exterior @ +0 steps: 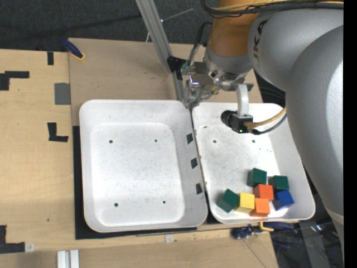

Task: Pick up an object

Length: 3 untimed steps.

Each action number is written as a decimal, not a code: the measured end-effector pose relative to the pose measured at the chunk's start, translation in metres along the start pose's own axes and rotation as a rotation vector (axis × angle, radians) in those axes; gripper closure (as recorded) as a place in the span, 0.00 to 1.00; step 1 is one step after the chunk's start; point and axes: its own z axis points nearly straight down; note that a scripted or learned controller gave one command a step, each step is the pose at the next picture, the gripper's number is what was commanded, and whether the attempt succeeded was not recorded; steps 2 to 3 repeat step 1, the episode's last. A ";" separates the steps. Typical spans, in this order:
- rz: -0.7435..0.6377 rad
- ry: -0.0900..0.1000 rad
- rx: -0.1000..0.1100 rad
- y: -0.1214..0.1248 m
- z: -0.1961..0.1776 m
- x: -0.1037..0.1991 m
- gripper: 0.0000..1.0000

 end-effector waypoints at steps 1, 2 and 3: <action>0.001 -0.001 0.002 0.010 0.027 0.036 1.00; 0.001 -0.001 0.002 0.010 0.027 0.036 1.00; 0.001 -0.001 0.002 0.010 0.027 0.036 1.00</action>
